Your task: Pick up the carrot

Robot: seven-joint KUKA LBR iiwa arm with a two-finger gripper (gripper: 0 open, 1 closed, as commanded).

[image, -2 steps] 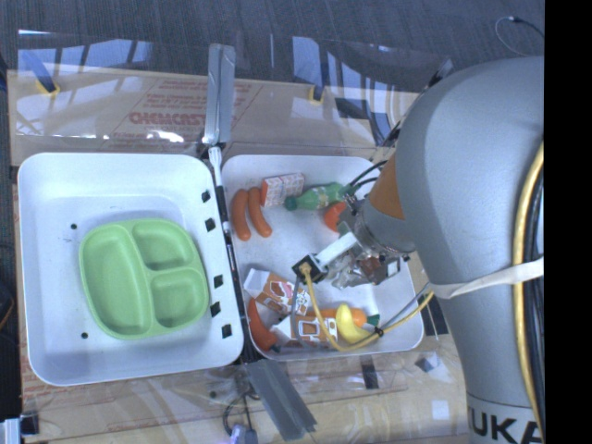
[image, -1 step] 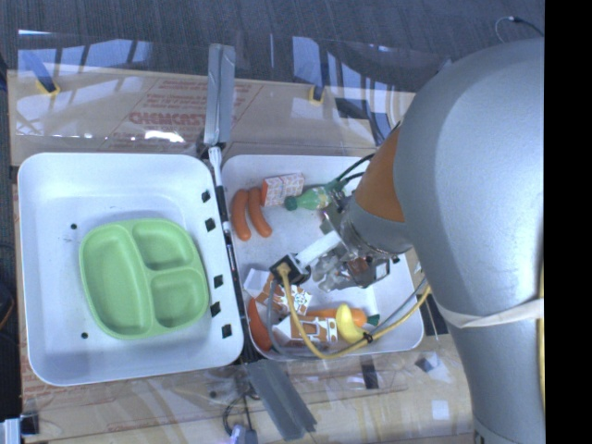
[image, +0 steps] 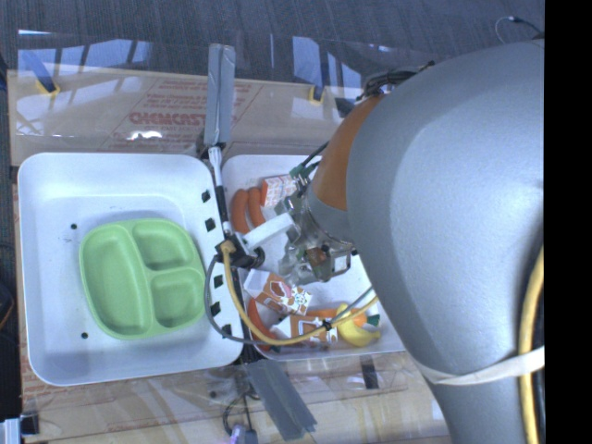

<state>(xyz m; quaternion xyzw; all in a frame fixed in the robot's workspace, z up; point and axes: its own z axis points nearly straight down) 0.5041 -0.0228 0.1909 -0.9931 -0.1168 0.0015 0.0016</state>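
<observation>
One gripper (image: 310, 259) is seen low over the right bin (image: 242, 166), at the end of the grey arm (image: 444, 211) with its orange band (image: 335, 169). Whether anything is held, or how wide the hand stands, cannot be told; the wrist hardware is blurred and the tip is masked by its own housing.

Directly beneath and just toward the near wall, a small orange-and-white carton (image: 283, 297) is lying, and beside it toward the right a yellow toy (image: 359, 329) is resting. Between and under these, an orange, elongated piece taken to be the carrot (image: 305, 326) is lying roughly along the near wall of the bin, partly covered by the carton. This identification is offered as a judgement, since two reddish-orange sausage-like pieces (image: 244, 209) are also lying near the far left corner, next to another small carton (image: 277, 191).

For the step to be done well, the hand would best be shifted toward the near wall and centred over the exposed middle of the carrot, with the closing direction set across its length. A descent clear of the carton and the yellow toy is advised, so that neither is pinched with it. A yellow cable (image: 236, 303) running along the divider should be avoided.

Further out, a green sectioned plate (image: 141, 277) is resting in the left bin (image: 46, 248), well apart from the work.
</observation>
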